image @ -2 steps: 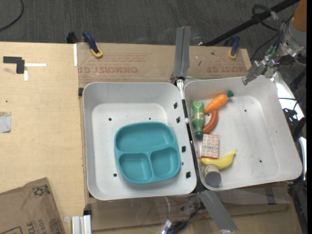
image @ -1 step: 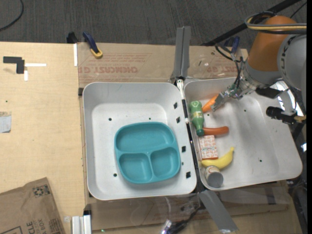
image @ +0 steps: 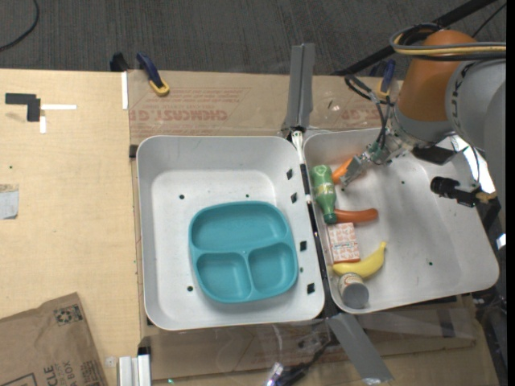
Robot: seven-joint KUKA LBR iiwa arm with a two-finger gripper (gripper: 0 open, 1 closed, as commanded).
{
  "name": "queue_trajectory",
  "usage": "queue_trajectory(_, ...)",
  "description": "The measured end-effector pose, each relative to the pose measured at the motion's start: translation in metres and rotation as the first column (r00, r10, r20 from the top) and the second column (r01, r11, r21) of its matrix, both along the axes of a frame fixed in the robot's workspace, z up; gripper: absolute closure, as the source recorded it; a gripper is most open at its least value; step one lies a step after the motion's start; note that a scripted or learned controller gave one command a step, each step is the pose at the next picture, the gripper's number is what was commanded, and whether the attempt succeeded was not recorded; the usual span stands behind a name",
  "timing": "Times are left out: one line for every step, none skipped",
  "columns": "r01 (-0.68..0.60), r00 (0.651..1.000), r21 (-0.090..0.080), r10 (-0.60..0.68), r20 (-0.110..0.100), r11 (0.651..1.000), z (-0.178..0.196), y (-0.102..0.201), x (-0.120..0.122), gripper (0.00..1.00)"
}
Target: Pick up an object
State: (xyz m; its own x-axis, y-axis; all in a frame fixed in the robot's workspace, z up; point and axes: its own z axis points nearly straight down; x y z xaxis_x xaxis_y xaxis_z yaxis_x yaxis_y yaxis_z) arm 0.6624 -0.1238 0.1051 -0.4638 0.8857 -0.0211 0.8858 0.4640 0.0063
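The right bin [image: 426, 248] holds several objects along its left side: a green bottle [image: 323, 190], a small orange piece [image: 341, 168], a long orange carrot [image: 356, 214], a red and white box [image: 344, 242], a yellow banana [image: 364, 264] and a grey cup [image: 352, 292]. My gripper [image: 351, 174] reaches down from the orange-banded wrist [image: 426, 79] to the bin's back left. Its tip is right beside the small orange piece and close to the green bottle's top. Whether it touches either one is unclear.
The left bin [image: 161, 215] holds a teal divided plate [image: 241, 250]. A grey divider post [image: 301, 87] rises between the bins at the back. Cables [image: 451, 187] hang over the right bin near the arm. A cardboard sheet [image: 48, 344] lies at the front left.
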Motion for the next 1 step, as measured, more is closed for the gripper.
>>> queue_trajectory(-0.035, 0.999, 0.002, 0.035, -0.004, 0.999, -0.0013, 0.01, -0.0006, 0.0)
